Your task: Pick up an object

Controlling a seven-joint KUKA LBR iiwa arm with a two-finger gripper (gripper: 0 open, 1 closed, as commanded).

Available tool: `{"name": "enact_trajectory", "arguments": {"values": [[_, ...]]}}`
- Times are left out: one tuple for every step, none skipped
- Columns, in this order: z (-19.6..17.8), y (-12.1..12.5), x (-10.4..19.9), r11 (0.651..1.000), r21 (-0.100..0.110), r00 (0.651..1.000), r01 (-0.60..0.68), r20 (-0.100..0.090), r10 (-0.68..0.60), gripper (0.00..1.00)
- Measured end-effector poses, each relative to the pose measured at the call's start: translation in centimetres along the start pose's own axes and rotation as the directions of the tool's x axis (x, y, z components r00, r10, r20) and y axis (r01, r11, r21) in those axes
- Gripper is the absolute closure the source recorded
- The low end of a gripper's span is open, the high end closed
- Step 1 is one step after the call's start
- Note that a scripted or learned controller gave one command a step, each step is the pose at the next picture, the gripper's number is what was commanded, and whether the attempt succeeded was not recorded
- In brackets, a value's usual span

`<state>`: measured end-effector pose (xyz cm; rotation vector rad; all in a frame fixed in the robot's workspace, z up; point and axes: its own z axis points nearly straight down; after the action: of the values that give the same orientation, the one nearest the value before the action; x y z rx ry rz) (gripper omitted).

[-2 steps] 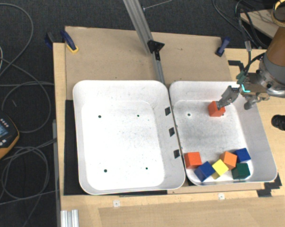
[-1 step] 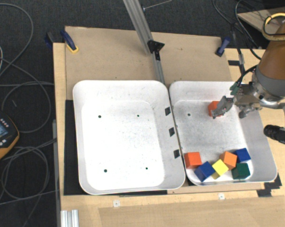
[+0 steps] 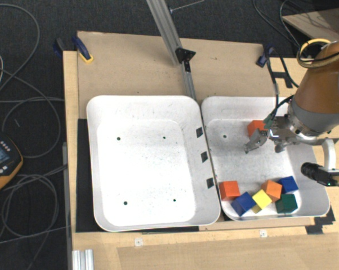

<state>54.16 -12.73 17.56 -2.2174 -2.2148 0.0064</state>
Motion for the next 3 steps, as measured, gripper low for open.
{"name": "enact_trajectory", "arguments": {"values": [[6.2, -0.3, 0.6, 1.0, 0.0, 1.0, 0.001, -0.001, -0.001, 0.0], [4.7, 0.0, 0.6, 1.0, -0.01, 1.0, 0.001, 0.001, -0.001, 1.0], [-0.3, 1.0, 0.5, 1.0, -0.015, 1.0, 0.003, 0.004, -0.003, 1.0]]}}
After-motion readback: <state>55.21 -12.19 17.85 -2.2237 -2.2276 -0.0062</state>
